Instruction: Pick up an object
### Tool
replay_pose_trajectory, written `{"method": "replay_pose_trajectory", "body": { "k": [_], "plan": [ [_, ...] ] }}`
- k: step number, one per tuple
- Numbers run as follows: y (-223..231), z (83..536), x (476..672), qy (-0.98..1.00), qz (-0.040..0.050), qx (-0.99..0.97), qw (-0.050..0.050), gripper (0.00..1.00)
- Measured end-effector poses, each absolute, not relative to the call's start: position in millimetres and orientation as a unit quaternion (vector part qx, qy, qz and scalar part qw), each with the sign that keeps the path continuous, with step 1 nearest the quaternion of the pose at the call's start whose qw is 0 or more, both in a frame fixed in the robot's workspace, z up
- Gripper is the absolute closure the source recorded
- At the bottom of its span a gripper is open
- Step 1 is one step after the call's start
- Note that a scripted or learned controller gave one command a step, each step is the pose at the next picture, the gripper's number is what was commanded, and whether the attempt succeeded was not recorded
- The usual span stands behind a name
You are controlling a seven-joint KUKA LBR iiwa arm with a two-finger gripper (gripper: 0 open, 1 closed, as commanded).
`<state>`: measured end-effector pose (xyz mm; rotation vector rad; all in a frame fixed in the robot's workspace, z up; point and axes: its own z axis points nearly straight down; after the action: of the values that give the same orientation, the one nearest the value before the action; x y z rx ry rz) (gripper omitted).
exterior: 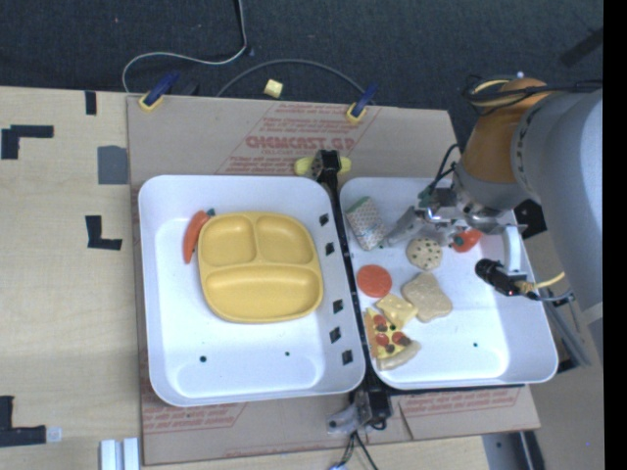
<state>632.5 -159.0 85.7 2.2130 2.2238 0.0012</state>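
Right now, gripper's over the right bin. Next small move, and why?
Probably lower onto the cookie. The gripper hangs just above it with nothing visibly between its fingers, and the cookie lies flat, apart from the tomato slice and bread.
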Motion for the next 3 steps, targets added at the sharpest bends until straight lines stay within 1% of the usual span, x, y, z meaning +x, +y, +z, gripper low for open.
{"method": "replay_pose_trajectory", "body": {
  "k": [1,2,3],
  "plan": [
    [-103.1,86.3,603.4,0.708,-0.0002,0.706,0.002,0.0],
    [-99.8,85.2,650.5,0.708,0.0008,0.706,0.001,0.0],
    [-96.5,84.7,667.7,0.708,-0.0032,0.706,-0.001,0.0]
  ]
}}
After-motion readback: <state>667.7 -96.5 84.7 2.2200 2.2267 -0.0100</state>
